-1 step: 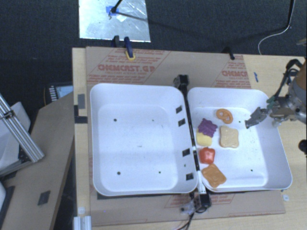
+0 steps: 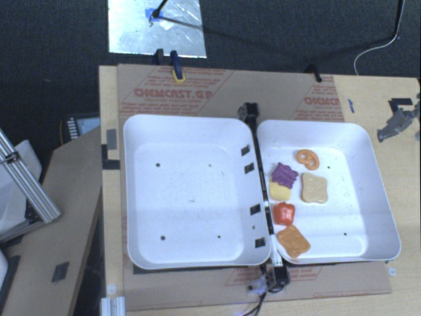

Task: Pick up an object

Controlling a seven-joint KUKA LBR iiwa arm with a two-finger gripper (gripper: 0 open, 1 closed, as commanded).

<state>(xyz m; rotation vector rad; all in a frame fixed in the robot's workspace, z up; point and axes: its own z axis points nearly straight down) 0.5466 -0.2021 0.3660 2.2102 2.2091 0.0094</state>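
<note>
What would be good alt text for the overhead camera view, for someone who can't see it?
Two shallow white bins sit side by side on a bench; the right bin holds a pretzel, a purple piece, a yellow piece, a slice of toast, a red piece and an orange piece. The claw is at the right edge, outside the bins.

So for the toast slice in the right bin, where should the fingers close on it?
The toast slice lies flat with bare floor on its right and lower sides. Probably come straight down and pinch across its narrower left-right width; the yellow piece to its left stands apart, though that gap looks tighter.
</note>
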